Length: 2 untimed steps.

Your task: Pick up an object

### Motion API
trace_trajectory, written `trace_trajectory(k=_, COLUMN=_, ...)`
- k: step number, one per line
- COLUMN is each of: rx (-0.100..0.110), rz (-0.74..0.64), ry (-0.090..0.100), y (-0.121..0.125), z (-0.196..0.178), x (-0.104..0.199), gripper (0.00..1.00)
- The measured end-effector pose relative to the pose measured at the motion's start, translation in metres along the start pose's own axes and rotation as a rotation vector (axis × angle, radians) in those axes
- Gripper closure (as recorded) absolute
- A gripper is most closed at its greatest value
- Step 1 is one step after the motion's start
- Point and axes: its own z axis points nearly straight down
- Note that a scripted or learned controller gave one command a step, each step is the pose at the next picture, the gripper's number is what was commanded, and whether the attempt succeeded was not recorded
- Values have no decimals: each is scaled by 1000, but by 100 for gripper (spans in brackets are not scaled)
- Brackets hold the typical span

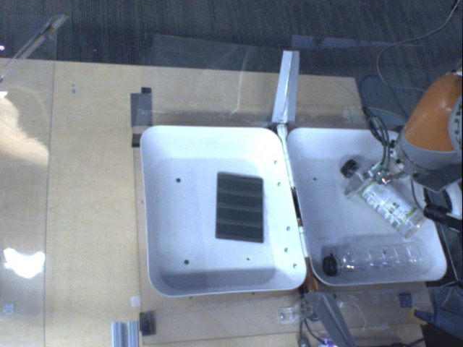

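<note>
A: Where the arm enters from the right, what does the overhead view show?

B: The gripper (383, 170) touches a clear bottle (385, 204) in the right bin (318, 157); its grip cannot be judged.

A: Elsewhere?

B: A dark ridged pad (240, 207) lies in the left bin (173, 157).

The arm (434, 118) enters from the right edge of the camera view, its orange band uppermost and the grey wrist section below it. The wrist angles down and to the left. The gripper (381, 170) sits at the arm's lower left end, pointing downward; its small metal parts are blurred, so finger spacing is unclear.
</note>
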Motion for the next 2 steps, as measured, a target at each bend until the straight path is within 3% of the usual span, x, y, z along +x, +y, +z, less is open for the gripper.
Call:
trace_trajectory(k=1, rx=3, rz=-51, ry=-1, y=14, z=1, x=-11, gripper=0)
trace_trajectory(k=2, rx=12, rz=-70, ry=4, y=53, z=4, x=-30, gripper=0)
